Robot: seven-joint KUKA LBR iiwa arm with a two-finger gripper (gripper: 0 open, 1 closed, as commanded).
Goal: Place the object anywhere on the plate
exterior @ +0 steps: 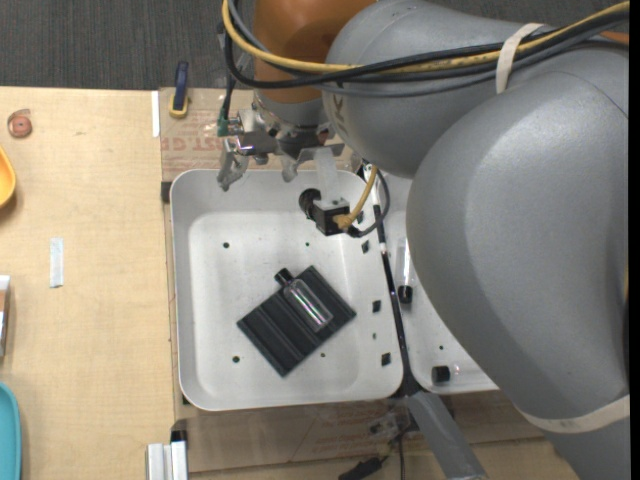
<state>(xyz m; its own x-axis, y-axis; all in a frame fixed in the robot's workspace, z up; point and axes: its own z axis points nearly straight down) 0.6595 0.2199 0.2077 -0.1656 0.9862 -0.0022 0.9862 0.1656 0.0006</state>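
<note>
Metal-grey and slightly splayed, the two fingers of the gripper [262, 168] hang with a clear gap between them and nothing in it, poised over the far rim of the left white bin [190, 268]. Directly above them sits the wrist with its orange band [305, 18], looped round by yellow and black cables [300, 63], and behind that the thick grey arm [500, 218] swells across the whole right side, covering most of the right bin [445, 363]. On the floor of the left bin, well apart from the fingertips and nearer the viewer, lies a ribbed black rectangular plate [295, 323], turned diagonally. A small clear bottle with a dark cap [305, 298] rests on its side on the plate's upper half, touching it. A small black fitting [325, 211] hangs beside the bin's far right corner. To the left stretches a pale wooden bench top [80, 268], with a blue-handled clamp [181, 86] at its far edge and a strip of an orange thing [5, 183] at the left border.
</note>
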